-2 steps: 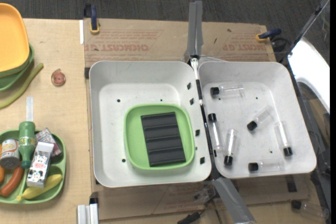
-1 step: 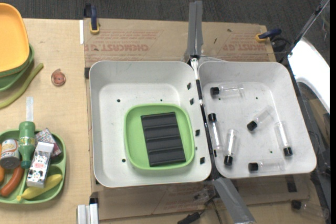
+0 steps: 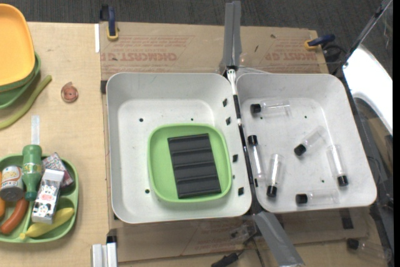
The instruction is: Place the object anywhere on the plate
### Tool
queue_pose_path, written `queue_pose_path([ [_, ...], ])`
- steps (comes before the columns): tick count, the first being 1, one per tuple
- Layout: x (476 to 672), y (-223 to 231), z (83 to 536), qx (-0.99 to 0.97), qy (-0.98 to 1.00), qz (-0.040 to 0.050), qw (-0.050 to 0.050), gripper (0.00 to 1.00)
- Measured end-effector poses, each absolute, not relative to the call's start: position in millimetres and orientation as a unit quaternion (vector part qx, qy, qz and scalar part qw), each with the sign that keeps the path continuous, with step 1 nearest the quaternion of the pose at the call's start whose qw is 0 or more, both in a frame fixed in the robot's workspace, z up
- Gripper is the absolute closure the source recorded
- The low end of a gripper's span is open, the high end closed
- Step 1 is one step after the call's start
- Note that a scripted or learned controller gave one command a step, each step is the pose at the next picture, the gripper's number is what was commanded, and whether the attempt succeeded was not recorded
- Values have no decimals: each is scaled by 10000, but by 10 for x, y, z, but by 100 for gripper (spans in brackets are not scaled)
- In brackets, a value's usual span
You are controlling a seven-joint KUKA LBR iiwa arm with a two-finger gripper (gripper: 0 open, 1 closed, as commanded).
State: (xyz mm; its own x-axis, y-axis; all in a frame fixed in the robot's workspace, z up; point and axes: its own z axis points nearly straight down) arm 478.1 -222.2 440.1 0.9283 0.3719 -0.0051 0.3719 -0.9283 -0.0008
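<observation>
A green square plate point(image 3: 160, 162) lies in the left white bin point(image 3: 125, 128), toward its front middle. On the plate rests a dark grey ribbed block point(image 3: 194, 166), flat and covering most of the plate's centre. The right white bin point(image 3: 353, 134) holds several clear tubes with black caps, scattered apart: one near the back point(image 3: 270, 110), one in the middle point(image 3: 310, 141), one along the left wall point(image 3: 254, 156), others toward the front point(image 3: 273, 175) and right point(image 3: 337, 164).
A metal divider bar point(image 3: 232, 34) runs between the bins at the back. Left of the bins, on the wooden bench, sit stacked yellow and green plates point(image 3: 12, 53), a small pink item point(image 3: 70, 93) and a green tray of toy food point(image 3: 37, 200). Clamps point(image 3: 110, 25) hold the cardboard underlay.
</observation>
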Motion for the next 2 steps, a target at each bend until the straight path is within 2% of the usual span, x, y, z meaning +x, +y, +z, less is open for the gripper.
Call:
queue_pose_path([
  [2, 4781, -2222, 4401, 9948, 1020, -27, 1, 0],
])
